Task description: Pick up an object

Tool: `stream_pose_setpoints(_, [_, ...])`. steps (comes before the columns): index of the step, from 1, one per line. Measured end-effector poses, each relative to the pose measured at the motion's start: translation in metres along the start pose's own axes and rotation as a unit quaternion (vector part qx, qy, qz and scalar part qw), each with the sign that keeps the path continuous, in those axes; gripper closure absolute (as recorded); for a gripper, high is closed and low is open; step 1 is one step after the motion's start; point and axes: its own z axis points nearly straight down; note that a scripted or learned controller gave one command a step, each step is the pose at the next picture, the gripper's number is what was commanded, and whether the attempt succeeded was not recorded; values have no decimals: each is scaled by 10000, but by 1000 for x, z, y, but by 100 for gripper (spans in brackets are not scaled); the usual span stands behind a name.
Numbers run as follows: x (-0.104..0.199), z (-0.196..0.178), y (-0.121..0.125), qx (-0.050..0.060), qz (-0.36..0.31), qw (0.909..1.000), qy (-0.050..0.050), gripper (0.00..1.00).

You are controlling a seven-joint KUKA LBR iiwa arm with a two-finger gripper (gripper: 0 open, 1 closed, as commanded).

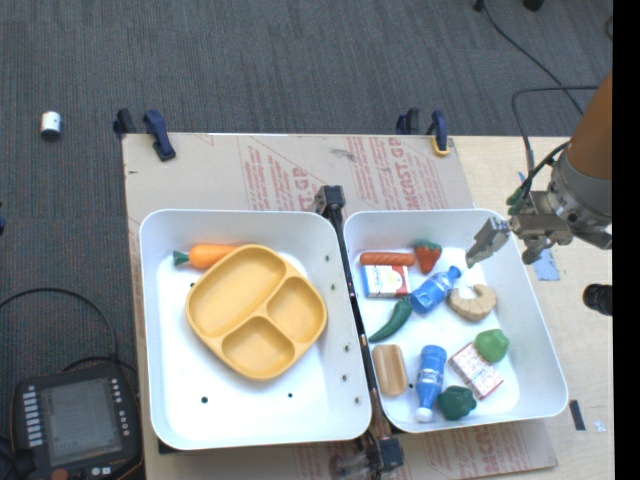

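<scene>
Camera view: am hovering gripper (492,238) over upper right of right bin (553,368), fingers spread, gripping nothing. Nearest target, bagel piece (472,301), lying just below tool; tilted blue bottle (435,290) beside it, toward bin centre. Am planning straight descent, centring jaws on bagel, clearing bottle. Farther off: green pepper (391,322), yellow tray (257,310) in other bin.

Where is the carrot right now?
The carrot lies in the left bin, near its top-left corner, tucked against the upper-left edge of the yellow tray.
</scene>
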Motion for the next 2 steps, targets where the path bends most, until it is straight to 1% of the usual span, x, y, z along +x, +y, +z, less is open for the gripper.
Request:
stream_pose_setpoints(1, [-25,136,4,15,13,10000,9,0])
stream_pose_setpoints(2, [-22,183,42,-47,6,10000,0,0])
